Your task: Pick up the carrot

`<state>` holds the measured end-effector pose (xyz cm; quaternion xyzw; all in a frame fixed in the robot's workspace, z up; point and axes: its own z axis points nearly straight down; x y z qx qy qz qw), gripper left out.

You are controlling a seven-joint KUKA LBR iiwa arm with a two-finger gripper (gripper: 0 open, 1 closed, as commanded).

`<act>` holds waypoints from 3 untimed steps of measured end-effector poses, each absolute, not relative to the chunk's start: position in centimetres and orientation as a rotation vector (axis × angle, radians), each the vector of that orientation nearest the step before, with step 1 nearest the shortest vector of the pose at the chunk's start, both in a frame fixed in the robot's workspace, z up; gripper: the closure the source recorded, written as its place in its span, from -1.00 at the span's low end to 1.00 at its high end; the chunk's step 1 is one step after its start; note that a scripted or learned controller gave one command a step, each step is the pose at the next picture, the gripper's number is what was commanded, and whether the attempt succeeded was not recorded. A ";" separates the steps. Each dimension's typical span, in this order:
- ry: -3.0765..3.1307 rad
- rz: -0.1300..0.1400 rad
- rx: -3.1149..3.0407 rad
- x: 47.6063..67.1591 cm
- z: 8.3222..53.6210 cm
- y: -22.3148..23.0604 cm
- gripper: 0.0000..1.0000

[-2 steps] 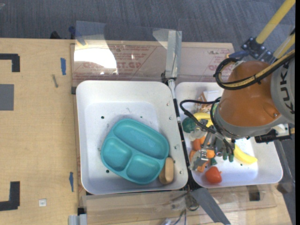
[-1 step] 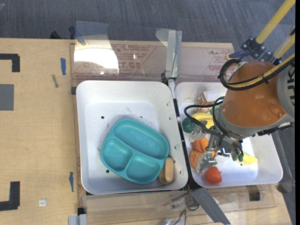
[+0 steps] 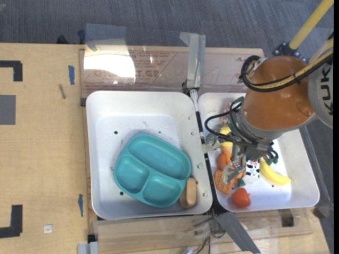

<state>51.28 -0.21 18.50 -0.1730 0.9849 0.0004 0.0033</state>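
A pale wooden bench [image 3: 37,142] spreads across the view, with grey floor behind it and two shallow white bins set side by side near its right end. In the left bin [image 3: 100,120] we find a teal divided plate [image 3: 152,169] lying slightly tilted toward the lower right, and a small tan bread roll [image 3: 188,192] resting just against its lower right edge, close to the bin's front corner. The right bin [image 3: 304,192] holds a small clutter of toy food under the arm. The arm's orange band [image 3: 278,94] looms large over this bin, with black cables looping beside it, and the gripper [image 3: 237,165] hangs down from it into the bin's left half. We cannot tell from this angle how far its fingers are spread, nor whether anything sits between them. The carrot [image 3: 226,156], orange, lies along the left side of the right bin, just beside the gripper and partly hidden by it. Below it sits another orange piece [image 3: 224,183], and a red tomato [image 3: 241,197] rests near the front wall. A yellow banana [image 3: 273,174] lies to the right of the gripper, near a small black-and-white item [image 3: 252,169] that we cannot identify.
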 end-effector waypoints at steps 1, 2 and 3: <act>3.140 0.000 0.047 49.3 18.5 -8.7 -1.00; 3.136 0.004 0.162 48.1 18.5 -3.1 -1.00; 3.137 0.002 0.014 48.8 18.5 -0.7 -1.00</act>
